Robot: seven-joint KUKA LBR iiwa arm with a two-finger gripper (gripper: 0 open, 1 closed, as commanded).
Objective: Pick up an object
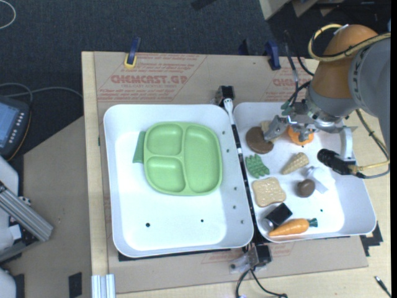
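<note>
The arm (pixel 347 67) is reaching in from the right and is hanging over the upper part of the right bin (pixel 360 203), a placement that suggests it is working on the items grouped at that end. The left bin (pixel 124 185) is carrying a green divided tray (pixel 183 158), which is lying flat near its centre and well apart from the small items.

The gripper (pixel 296 128) is positioned low over the right bin's upper area. Whether it is spread or pressed together cannot be determined, since the wrist body is covering it from above.

Candidate objects are lying loose in the right bin:
- A brown round piece (pixel 259 140) is sitting just beside the gripper, to its left.
- A small orange item (pixel 302 136) is showing directly under the gripper, partly hidden. Judged by position, this is the likely target.
- A toast slice (pixel 268 191), a carrot (pixel 289 227) and a green leafy piece (pixel 255 165) are lying lower down, away from the gripper.
</note>
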